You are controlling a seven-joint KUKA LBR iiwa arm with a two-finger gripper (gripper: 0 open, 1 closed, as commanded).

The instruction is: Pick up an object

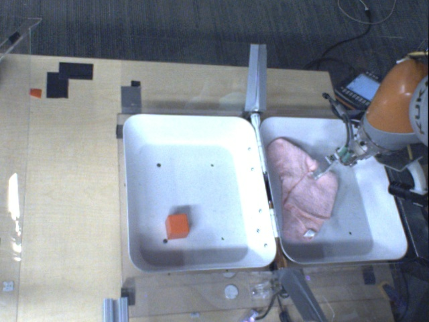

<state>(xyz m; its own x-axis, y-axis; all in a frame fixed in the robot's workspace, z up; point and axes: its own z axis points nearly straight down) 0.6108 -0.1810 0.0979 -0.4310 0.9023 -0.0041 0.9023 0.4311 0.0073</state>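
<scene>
The two bins (144, 153) are plain white, each dotted with a few small dark spots on the floor. A solid orange cube (177, 226) lies in the left bin. The cloth (301, 186) in the right bin is pale pink, unpatterned, with a small white patch near its lower edge, perhaps a tag. The tabletop (67, 180) is light tan wood bearing black blocks (66, 78) and a tiny orange-red square (35, 93). The arm (395, 106) is orange over grey. The floor (167, 12) is dark grey.

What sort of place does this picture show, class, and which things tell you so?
Probably a robotics lab test bench: a robot arm reaches over two white bins on a wooden bench, which hold an orange block and a pink cloth.
</scene>
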